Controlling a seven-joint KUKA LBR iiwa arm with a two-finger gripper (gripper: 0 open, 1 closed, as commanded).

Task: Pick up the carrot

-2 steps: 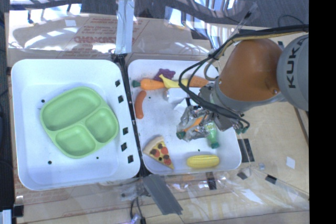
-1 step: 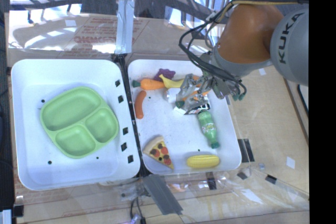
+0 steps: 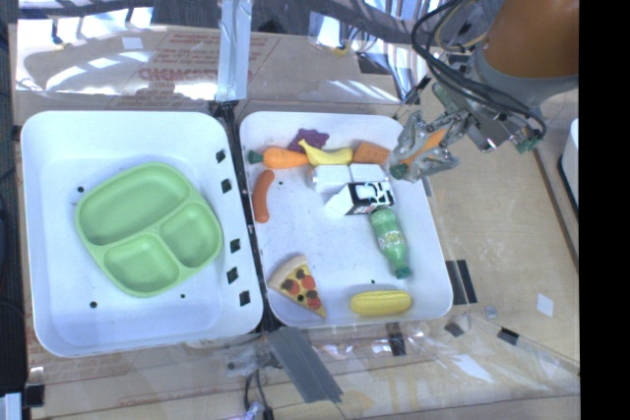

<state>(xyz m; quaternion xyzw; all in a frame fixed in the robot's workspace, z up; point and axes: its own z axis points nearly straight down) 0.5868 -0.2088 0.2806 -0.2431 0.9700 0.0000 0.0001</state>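
Gripper [image 3: 418, 152] hangs over the right bin's [image 3: 340, 295] far corner, pinching something orange, seemingly the carrot [image 3: 430, 140]; lift straight up, steadily, clear of the rim

Grey arm [image 3: 502, 84] with broad orange band, looping black cables, small metallic wrist hardware

Glossy white plastic bins [image 3: 325, 305] — smooth
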